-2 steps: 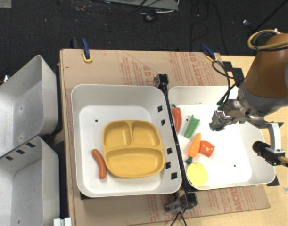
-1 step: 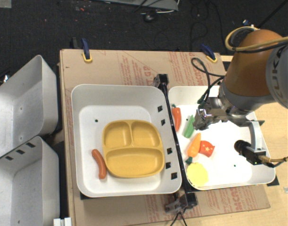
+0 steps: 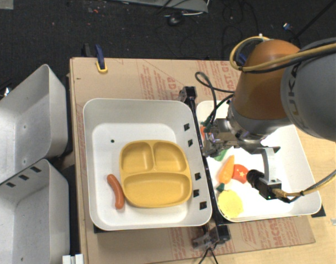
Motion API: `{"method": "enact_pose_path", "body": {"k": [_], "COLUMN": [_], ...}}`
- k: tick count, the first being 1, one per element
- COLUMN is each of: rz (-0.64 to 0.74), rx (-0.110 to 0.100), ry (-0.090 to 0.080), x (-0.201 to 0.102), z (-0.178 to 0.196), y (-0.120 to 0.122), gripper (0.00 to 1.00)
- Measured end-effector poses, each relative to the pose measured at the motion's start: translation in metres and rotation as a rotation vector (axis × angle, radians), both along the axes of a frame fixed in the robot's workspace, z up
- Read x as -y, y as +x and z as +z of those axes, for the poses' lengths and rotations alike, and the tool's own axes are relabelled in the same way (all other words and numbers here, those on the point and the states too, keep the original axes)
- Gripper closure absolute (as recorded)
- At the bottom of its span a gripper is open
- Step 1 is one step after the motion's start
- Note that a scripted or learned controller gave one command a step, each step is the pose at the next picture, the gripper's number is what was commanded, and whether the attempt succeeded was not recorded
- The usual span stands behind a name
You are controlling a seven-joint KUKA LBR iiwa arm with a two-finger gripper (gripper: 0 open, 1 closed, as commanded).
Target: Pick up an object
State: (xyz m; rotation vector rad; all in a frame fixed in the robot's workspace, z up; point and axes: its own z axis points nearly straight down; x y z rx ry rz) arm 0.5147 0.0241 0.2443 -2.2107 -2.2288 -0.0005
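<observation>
On the tabletop [image 3: 135, 73] sit two white bins side by side. The left bin [image 3: 96, 147] holds a yellow divided plate [image 3: 155, 173] with a sausage [image 3: 116, 191] just beside its left edge. Over the right bin [image 3: 305, 164] hangs the grey arm [image 3: 283, 92] (orange band above the wrist), its gripper [image 3: 222, 142] low near the bin's left wall. A carrot [image 3: 227, 169], a red piece [image 3: 240, 172] and a yellow disc [image 3: 230, 203] lie below it.

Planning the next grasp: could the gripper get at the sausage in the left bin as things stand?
Probably yes. The sausage lies uncovered on the bin floor beside the yellow tray, nothing on top. The arm hangs over the right bin, so it must cross over first.
</observation>
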Motion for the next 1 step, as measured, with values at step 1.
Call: {"method": "enact_pose_path", "body": {"k": [1], "rz": [0.0], "rx": [0.001], "ry": [0.0], "x": [-0.0489], "z": [0.0008], "y": [-0.0049], "gripper": [1.0]}}
